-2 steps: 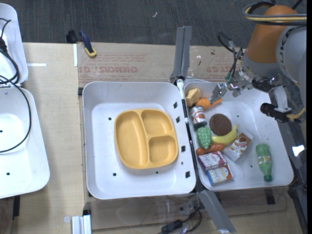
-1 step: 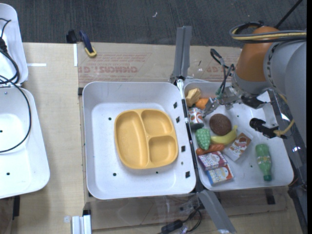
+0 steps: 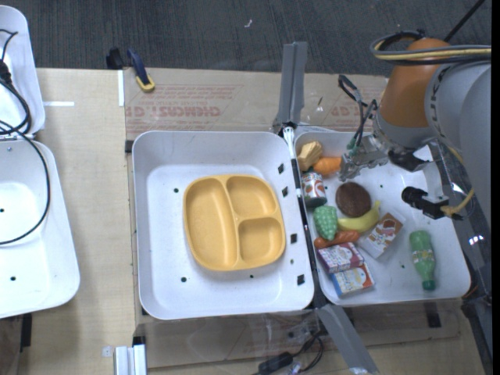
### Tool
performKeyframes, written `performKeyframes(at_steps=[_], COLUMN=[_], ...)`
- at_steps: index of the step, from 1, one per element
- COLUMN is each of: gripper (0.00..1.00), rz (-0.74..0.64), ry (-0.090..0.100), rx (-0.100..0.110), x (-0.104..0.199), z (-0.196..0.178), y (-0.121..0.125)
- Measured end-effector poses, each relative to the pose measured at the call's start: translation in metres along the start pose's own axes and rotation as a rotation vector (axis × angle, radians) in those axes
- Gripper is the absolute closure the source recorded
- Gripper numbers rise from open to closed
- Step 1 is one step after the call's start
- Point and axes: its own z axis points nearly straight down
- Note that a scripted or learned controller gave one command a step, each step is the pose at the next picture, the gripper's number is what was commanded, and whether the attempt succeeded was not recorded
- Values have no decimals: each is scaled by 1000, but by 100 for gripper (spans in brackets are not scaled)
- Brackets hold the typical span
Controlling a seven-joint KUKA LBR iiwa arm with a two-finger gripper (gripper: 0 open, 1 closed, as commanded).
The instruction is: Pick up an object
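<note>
end effector (image 3: 353, 165): low in right bin (image 3: 449, 281), just above brown round patty (image 3: 354, 198), finger state could not be told | banana (image 3: 360, 221): long axis left-right, touching patty's lower edge | green bottle (image 3: 423, 259): lay cap toward near rim | yellow tray (image 3: 233, 221): left bin (image 3: 148, 233)

My arm (image 3: 461, 108) is grey with an orange band; the bins (image 3: 156, 233) are white, the divided plate (image 3: 234, 221) yellow, the bottle (image 3: 423, 258) green, the banana (image 3: 358, 221) yellow, the round patty (image 3: 354, 198) brown

Tool (image 3: 353, 165) above toy-cluttered right bin (image 3: 449, 283)
</note>
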Motion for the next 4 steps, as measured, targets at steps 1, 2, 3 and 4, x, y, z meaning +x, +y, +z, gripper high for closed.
performKeyframes(at_steps=[1, 2, 3, 4], gripper=[100, 0, 0, 100], rz=[219, 219, 231, 236], ry=[4, 3, 7, 7], rx=[2, 5, 6, 6], x=[-40, -41, -3, -4], z=[11, 11, 11, 2], y=[5, 5, -120, -121])
